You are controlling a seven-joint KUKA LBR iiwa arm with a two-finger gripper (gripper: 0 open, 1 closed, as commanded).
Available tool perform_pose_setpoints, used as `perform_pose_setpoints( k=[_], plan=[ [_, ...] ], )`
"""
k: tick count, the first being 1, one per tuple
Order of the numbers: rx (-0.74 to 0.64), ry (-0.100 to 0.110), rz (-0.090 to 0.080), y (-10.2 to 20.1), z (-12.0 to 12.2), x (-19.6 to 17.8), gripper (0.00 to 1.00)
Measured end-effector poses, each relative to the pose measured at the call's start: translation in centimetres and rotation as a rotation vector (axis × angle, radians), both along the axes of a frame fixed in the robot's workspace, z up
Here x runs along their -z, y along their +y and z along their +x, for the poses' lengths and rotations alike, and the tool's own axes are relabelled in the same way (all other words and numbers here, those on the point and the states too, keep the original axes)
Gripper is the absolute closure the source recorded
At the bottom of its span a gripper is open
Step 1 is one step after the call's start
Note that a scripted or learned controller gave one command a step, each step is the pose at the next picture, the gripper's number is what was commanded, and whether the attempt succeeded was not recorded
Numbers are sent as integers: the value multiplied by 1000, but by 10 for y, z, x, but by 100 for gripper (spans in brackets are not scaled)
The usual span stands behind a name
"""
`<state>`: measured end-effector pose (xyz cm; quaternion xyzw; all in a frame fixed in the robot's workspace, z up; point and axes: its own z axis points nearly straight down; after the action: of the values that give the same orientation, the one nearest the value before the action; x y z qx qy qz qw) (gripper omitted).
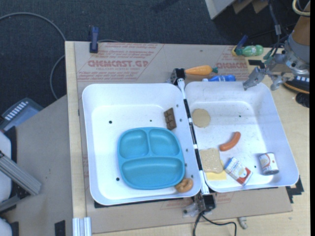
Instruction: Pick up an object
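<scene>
Two white bins, side by side on a bench. Left bin (98,112): one blue divided plate (150,158) with three compartments, lying flat near the front; one brown chocolate piece (170,118) against the right wall; one small pretzel-like pastry (185,185) at the front right corner, touching the plate's edge. Right bin (275,117): one round tan cookie (201,118) near the left wall; one sausage (230,141), lying at a slant mid-bin; one slice of bread (211,160) resting on one yellow cheese slice (216,175); one small red-and-white packet (237,170) just beside the cheese; one small can (268,163) on its side toward the front right. Behind the bins, on the board: one orange carrot (198,70), one blue item (224,78), one green item (250,50). One gripper (263,79), above the right bin's back right rim, fingers apart, nothing between them.
</scene>
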<state>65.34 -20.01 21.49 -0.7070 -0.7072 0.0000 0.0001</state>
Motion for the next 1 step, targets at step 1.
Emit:
perform_pose_setpoints(
  k=[1],
  plan=[
    [0, 0, 0, 18, -65, 76, 0]
  ],
)
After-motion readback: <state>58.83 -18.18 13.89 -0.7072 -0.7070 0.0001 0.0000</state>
